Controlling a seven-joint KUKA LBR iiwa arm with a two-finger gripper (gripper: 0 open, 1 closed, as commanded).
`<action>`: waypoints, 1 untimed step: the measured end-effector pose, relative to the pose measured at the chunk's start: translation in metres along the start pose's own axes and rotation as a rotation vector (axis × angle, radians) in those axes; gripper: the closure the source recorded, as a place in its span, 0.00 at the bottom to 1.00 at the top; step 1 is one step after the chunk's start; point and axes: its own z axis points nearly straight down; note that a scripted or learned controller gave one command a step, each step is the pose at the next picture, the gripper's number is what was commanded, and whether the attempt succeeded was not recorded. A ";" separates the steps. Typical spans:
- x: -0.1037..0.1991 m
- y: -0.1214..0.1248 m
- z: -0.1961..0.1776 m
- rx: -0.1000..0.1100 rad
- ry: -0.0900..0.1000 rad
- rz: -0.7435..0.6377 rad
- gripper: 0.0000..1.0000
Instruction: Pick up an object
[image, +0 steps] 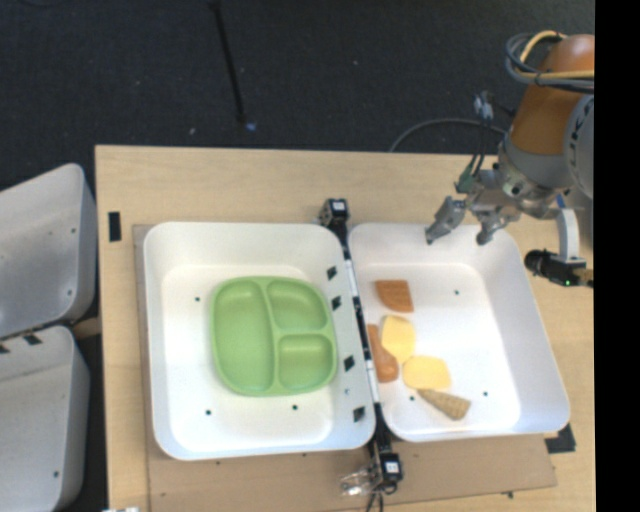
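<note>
In the right bin (505, 300) lie several food pieces: an orange square (395, 295), a pale yellow piece (398, 337), a yellow wedge (426, 373), a tan cone-shaped piece (445, 403) and an orange slice (382, 357) by the bin's left wall. My gripper (464, 229) hangs above the far rim of the right bin, fingers spread open with nothing between them. It is well apart from the food pieces, up and to their right.
The left bin (180, 270) holds a green divided plate (272, 334). A black clamp (334, 211) sits at the top of the seam between the bins. A cable loops behind the arm. White chair parts stand at the far left.
</note>
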 end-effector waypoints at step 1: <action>0.000 0.002 -0.009 -0.013 -0.003 -0.003 0.00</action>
